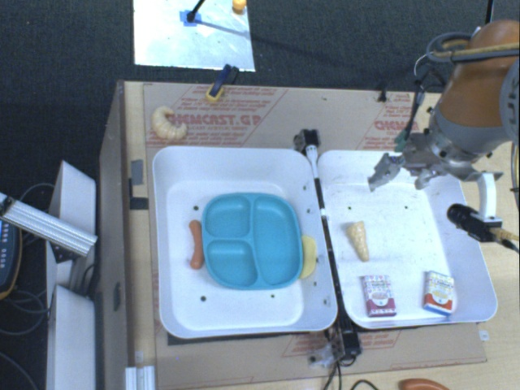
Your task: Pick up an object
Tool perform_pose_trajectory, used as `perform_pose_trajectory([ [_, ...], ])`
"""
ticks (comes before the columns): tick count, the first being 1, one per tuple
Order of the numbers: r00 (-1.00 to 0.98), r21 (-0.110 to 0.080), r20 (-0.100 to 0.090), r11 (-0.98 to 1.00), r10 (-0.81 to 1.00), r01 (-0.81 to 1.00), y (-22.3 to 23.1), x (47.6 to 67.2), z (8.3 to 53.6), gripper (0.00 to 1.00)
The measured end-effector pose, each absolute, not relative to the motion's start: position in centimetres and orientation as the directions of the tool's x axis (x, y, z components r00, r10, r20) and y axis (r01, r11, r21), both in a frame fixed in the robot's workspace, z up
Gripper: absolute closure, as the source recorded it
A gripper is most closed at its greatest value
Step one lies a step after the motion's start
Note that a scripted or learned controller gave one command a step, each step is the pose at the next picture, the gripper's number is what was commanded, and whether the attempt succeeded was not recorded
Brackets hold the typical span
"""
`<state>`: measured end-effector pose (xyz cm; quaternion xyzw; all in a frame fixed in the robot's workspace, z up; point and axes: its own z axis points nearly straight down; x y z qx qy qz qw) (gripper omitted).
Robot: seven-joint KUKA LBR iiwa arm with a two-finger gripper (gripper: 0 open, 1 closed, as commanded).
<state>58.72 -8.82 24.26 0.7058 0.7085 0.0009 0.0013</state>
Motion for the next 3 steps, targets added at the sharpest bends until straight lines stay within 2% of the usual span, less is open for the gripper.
perform_pose_trajectory([
  [1,-0.001,-0.004,0.001,0.001,1.000,1.000,-9.8,58.9,10.1,0.00],
  [2,-0.003,0.001,0.000,0.003,1.000,1.000,-8.6,58.6,8.9,0.00],
  [3,-0.004,0.003,0.000,0.004,1.000,1.000,-8.7,58.7,9.9,1.00],
])
